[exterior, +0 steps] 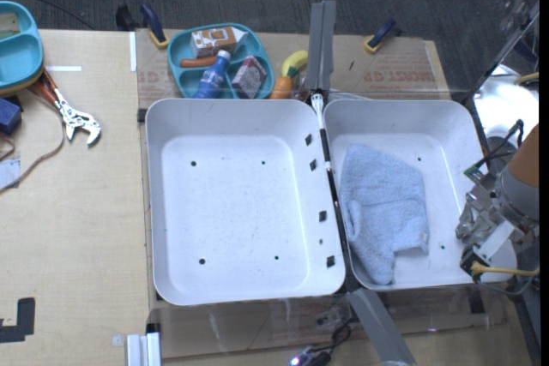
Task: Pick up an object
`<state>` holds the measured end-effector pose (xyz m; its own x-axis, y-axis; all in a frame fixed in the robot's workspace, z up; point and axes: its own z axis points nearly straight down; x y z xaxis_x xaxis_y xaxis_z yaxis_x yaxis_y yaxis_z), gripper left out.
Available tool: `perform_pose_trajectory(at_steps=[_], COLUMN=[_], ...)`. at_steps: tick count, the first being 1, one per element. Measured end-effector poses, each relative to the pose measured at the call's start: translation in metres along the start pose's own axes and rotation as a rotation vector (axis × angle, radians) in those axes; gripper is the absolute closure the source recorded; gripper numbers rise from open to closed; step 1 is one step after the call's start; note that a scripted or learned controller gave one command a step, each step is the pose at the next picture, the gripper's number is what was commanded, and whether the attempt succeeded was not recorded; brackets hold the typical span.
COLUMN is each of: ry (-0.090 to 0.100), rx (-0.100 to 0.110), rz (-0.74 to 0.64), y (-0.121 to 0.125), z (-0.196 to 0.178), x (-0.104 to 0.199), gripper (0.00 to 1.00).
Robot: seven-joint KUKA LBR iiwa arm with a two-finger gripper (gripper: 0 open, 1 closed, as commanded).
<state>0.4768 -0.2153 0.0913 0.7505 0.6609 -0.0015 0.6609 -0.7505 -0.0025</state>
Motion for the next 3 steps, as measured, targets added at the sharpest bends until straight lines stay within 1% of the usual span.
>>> perform_pose_trajectory(at_steps=[1,2,3], ry=[-0.002,-0.002,-0.003], rx=[-0.001,-0.002,0.001], rz=[0.268,0.418,0.125], y=[-0.005,-0.053,-0.052], z=[-0.149,-0.228,-0.187], x=[0.005,0.089,0.072], gripper=[1.00,1.00,1.00])
